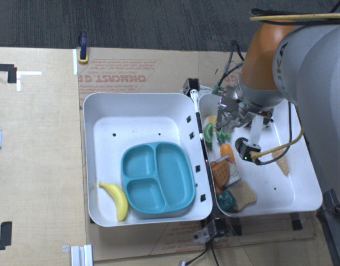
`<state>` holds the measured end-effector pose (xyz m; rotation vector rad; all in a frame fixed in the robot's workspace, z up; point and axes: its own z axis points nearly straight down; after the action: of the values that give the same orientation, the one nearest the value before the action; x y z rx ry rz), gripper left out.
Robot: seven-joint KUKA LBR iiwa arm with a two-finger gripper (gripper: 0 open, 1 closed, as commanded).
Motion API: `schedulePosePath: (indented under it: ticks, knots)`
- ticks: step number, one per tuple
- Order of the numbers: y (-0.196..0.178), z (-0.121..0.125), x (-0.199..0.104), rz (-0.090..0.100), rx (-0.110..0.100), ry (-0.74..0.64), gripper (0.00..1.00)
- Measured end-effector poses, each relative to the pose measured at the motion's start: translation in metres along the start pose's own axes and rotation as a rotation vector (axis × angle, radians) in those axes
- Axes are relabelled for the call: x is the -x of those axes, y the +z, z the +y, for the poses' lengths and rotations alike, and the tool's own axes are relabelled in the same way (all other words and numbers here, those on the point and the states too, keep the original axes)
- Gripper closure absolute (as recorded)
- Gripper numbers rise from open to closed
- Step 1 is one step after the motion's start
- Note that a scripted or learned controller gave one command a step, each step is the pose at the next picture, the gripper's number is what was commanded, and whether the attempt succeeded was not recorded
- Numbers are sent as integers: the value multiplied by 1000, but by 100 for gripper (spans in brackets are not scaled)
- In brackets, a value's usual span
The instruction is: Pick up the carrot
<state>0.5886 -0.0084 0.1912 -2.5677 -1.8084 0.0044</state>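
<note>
While the grey arm (303,65) leans over the right white bin (303,195), its gripper (232,127), finger state unclear, hangs above the small orange carrot (227,151) near that bin's left wall

We see even, fairly bright overhead light. The white bins (138,111) come close to glare, with soft shadows inside their walls. The arm (303,54) looms large and slightly soft at the right. Focus is moderate; small things look grainy.
</note>
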Motion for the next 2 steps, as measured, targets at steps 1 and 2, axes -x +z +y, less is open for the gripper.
schedulePosePath:
  ticks: [1,2]
  knots:
    - [0,0,1,-1,0,-1,0]
    - [37,4,91,-2,-1,-48,0]
